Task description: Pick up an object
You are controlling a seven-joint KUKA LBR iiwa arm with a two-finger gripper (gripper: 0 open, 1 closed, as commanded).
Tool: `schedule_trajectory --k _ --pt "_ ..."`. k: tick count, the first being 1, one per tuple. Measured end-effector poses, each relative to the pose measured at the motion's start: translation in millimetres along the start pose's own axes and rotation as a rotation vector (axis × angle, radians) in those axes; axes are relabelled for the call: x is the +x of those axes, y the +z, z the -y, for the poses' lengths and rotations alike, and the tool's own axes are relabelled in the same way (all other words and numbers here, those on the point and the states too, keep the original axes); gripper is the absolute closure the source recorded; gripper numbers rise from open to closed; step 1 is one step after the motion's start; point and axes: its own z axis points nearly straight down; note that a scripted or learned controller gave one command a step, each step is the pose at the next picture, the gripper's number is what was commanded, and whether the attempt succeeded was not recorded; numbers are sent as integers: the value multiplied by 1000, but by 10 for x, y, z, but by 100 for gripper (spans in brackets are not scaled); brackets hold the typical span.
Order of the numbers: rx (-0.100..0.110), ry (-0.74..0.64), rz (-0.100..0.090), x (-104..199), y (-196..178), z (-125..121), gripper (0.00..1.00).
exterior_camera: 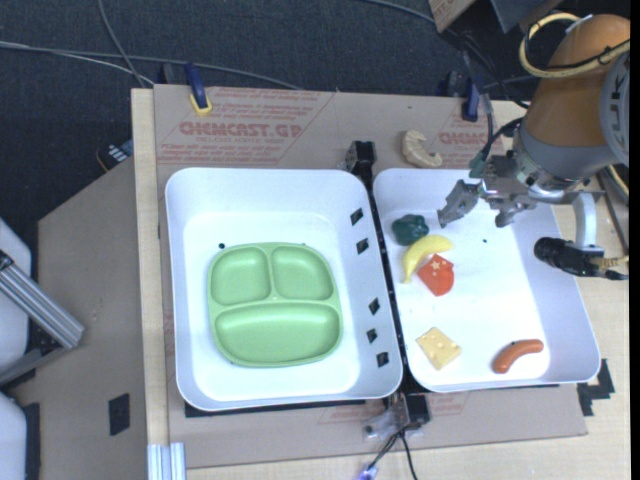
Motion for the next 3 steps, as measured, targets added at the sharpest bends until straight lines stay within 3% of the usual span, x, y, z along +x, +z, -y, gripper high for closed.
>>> schedule_trajectory --k 2,3 --pt "5 0 -1 35 866 31 0" --pt "-10 -2 -7 73 1132 -21 0"
